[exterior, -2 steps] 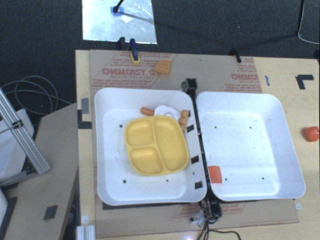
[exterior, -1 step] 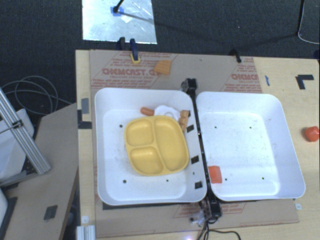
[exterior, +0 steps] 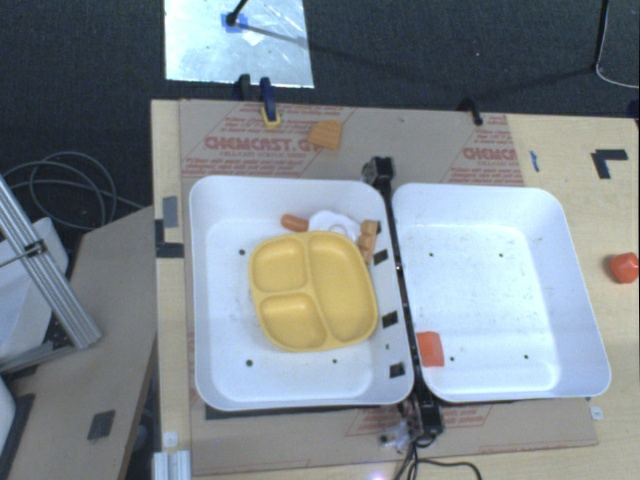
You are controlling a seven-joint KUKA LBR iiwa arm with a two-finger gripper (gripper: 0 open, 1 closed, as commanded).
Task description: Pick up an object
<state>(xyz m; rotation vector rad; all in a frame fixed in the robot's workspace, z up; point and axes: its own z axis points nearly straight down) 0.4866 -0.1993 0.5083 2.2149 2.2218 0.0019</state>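
Lying in the left bin (exterior: 215,268): one yellow divided tray (exterior: 313,293), with one orange stick (exterior: 295,223), one white piece (exterior: 335,225) and one tan block (exterior: 369,236) at its 12 to 1 o'clock. One red block (exterior: 429,348) sits at 7 o'clock in the right bin (exterior: 560,268). Pincer state: cannot tell.

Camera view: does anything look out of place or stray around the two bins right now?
Yes. A small orange block lies on the bench right of the right white bin, and a tan block sits on the board behind the left white bin. An orange-red cube rests in the right bin's near-left corner.
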